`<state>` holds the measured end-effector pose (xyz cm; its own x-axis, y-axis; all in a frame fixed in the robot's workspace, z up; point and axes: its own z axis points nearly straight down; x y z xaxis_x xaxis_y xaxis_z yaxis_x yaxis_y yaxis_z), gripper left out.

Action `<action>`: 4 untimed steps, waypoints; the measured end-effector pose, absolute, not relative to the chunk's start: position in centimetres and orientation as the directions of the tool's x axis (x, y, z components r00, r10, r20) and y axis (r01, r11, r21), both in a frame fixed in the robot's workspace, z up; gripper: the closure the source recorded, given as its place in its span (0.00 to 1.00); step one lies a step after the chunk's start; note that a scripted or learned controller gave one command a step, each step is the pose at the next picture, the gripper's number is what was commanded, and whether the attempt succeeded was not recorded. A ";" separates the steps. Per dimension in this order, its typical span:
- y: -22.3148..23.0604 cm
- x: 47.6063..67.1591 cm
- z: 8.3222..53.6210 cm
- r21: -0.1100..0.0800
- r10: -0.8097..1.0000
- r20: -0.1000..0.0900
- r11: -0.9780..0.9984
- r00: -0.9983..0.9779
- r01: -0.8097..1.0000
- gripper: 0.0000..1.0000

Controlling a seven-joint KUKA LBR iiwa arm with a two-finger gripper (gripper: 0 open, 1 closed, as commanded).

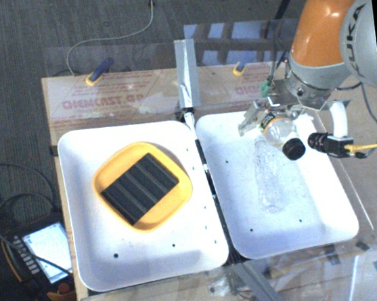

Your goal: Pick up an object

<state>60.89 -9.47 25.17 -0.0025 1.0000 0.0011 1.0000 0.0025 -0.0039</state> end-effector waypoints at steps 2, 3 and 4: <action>-20.2 66.8 22.2 -0.003 0.995 -0.003 0.104 -0.104 0.995 0.00; -21.4 65.0 9.8 0.006 1.000 0.006 0.024 -0.024 1.000 0.00; -21.3 65.0 9.7 0.005 1.000 0.007 0.024 -0.024 1.000 0.00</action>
<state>64.96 -21.35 9.66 -0.0243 0.9997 0.0065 0.9997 0.0242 0.0049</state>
